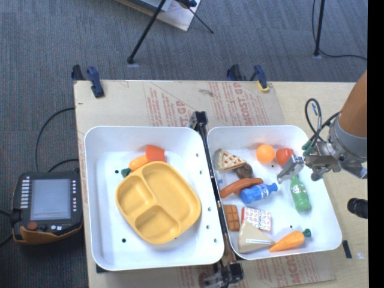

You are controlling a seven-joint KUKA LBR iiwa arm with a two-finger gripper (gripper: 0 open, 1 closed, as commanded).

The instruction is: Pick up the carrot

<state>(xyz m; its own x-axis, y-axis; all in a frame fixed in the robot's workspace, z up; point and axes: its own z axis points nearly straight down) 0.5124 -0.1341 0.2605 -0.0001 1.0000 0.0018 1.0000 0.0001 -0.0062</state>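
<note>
the carrot [289, 240] lies in the near right corner of the right bin [331, 221], its green top pointing right, just beside a wedge sandwich [253, 239]. the claw [300, 168] hangs over the far right part of that bin, above the green bottle [300, 195], well apart from the carrot; i cannot tell how far it is open, and nothing shows between its tips. a yellow divided plate [157, 201] sits in the left bin [96, 221].
</note>
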